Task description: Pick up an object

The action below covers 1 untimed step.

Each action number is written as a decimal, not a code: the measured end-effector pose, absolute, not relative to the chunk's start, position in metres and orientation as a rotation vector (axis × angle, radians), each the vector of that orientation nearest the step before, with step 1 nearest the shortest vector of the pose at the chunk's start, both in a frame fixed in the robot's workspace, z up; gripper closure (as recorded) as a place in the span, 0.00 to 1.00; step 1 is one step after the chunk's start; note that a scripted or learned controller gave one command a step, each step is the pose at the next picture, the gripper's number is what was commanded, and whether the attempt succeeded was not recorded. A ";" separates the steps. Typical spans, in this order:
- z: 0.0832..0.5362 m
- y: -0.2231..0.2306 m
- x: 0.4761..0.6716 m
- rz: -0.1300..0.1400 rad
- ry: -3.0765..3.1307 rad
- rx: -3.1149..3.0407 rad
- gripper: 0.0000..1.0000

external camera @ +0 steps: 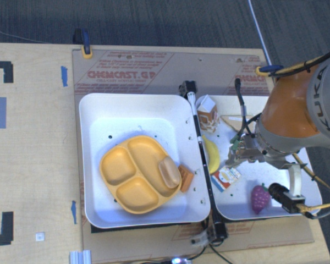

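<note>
Currently, the small white packet [227, 177] with red and blue print lies flat on the floor of the right bin [264, 215], near that bin's left wall and just beside the lower end of the banana [212, 155]. The gripper [232, 159] hangs directly over the packet's upper edge. Whether the tool is spread or pressed together cannot be told from this view, nor whether it touches the packet. Nothing is seen to be held.

The banana lies lengthwise along the left wall of the right bin. Beyond it, in the far left corner of the same bin, a small carton [208, 113] stands tilted. A purple bunch of grapes [260, 198] rests near the front wall, apart from the packet and to its right. The grey arm [291, 111], with its orange band, reaches in from the right and covers much of the bin's far right portion.

The left bin [99, 114] holds a yellow divided plate [129, 172] with three compartments, set towards the front. A tan bread roll [169, 172] lies on the plate's right-hand compartment. An orange-brown block [186, 178] sits against the plate's right rim, between the plate and the bin wall.

Both bins rest on a brown board [126, 70] with red lettering. A blue clamp [84, 42] grips its far left corner.
</note>
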State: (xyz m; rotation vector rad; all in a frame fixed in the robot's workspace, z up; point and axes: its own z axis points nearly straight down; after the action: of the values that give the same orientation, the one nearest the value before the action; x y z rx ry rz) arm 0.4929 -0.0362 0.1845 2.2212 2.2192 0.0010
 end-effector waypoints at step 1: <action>0.185 -0.039 0.480 0.000 2.222 2.222 1.00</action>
State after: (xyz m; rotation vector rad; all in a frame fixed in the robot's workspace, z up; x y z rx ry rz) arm 0.4796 -0.0390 0.1847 2.2225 2.2219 0.0002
